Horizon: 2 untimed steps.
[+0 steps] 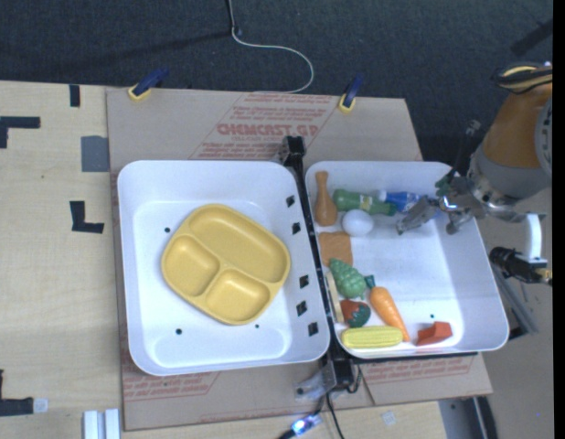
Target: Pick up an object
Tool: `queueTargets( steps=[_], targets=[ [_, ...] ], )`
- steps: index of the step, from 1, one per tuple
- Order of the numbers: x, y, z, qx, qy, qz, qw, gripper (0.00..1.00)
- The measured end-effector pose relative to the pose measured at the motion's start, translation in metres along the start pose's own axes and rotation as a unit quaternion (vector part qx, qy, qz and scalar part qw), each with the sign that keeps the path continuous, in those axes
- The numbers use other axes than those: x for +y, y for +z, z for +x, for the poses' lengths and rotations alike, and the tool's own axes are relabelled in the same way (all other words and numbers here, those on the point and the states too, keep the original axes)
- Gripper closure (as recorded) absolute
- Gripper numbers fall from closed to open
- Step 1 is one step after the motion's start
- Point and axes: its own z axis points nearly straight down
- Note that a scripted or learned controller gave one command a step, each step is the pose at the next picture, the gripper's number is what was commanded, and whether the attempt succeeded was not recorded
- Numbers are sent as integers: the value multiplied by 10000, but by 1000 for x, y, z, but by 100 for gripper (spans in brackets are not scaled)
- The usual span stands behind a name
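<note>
Gripper (431, 214): open, nothing between its fingers, low over the right bin's (465, 286) far side.
Nearest thing: green bottle (367, 201), just to its left, long axis running left-right toward it.
Egg (357, 222): beside the bottle, slightly nearer.
</note>
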Motion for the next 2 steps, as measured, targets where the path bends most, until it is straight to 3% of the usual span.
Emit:
queueTargets(
  steps=[1,2],
  targets=[
    [-1,64,6,1,-1,2,10000,0],
    [-1,71,7,-14,2,-29,10000,0]
  ],
)
